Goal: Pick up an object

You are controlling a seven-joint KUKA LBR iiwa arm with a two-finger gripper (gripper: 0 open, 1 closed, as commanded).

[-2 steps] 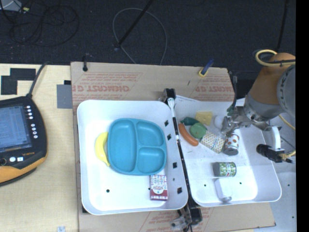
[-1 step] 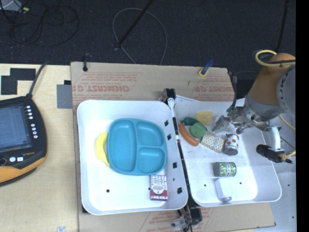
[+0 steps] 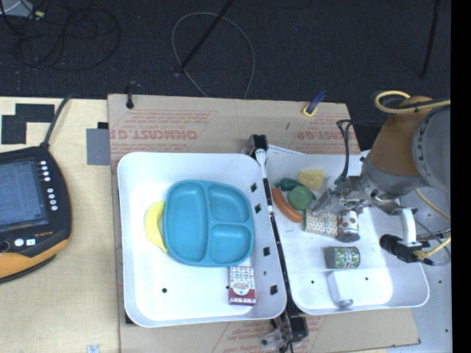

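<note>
Two shallow white plastic bins sit side by side on printed cardboard. Left bin (image 3: 140,197): a smooth blue divided tray (image 3: 207,223) with three compartments, lying over a yellow flat piece (image 3: 154,225) at its left edge; a small red-and-white carton (image 3: 241,284) just beyond the tray's near corner.

Right bin (image 3: 412,285): a pale yellow block (image 3: 312,179), a round green lump (image 3: 299,196) touching an orange carrot-shaped piece (image 3: 288,205), a speckled flat packet (image 3: 321,223), a small upright can with red label (image 3: 349,225), a green can on its side (image 3: 342,257), a white rounded block (image 3: 340,287).

The gripper (image 3: 346,197) sits low over the packet and small can; how it is set, or whether it has hold of anything, cannot be told.
</note>
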